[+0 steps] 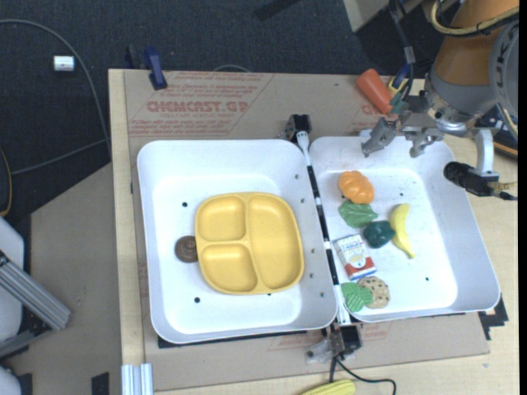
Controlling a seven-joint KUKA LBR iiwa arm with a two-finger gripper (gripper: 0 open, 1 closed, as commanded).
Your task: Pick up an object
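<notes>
One cookie (374,290), one banana (402,230), one orange (356,187); empty gripper (400,137) spread above the right bin (461,253)

Floor: dark carpet (66,6) around the worktop on the left and top.
Worktop: tan board (206,105) with faded red lettering near its far edge.
Clamp: blue clamp (154,67) at the board's far left corner.
Cable: thin white cable (49,35) curving over the carpet, ending at a small white plug.
Left edge: grey metal rail (29,290) lying aslant.
Light: even, soft shadows.
</notes>
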